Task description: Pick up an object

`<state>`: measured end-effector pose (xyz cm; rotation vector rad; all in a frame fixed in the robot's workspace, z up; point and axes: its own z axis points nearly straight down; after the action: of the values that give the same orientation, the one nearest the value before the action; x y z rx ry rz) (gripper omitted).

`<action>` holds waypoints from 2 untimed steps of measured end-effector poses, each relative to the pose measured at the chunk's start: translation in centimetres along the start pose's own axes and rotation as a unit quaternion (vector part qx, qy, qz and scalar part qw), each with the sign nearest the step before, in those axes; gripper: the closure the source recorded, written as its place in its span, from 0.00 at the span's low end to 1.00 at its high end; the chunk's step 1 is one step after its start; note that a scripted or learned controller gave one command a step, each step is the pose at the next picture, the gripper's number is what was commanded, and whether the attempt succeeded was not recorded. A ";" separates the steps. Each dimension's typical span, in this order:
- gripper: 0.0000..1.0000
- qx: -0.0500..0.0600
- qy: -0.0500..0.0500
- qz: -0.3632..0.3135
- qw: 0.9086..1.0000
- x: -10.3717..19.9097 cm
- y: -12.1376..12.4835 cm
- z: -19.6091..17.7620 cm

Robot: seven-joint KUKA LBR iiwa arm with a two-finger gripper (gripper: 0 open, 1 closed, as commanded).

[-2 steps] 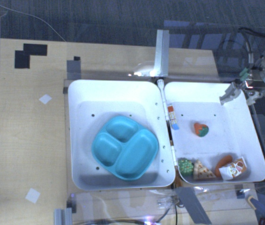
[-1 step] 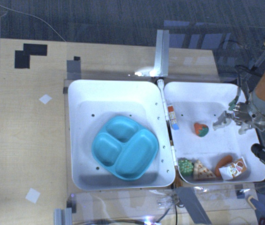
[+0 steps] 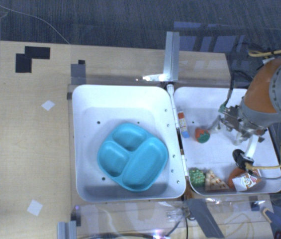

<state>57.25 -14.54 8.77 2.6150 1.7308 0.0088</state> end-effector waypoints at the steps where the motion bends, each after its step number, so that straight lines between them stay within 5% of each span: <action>1: 0.00 -0.001 0.001 -0.175 0.985 7.7 2.9 0.1; 2: 0.00 0.001 0.001 -0.239 0.971 9.6 3.6 -10.4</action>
<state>64.24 -7.12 19.25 2.1262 2.3073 0.0054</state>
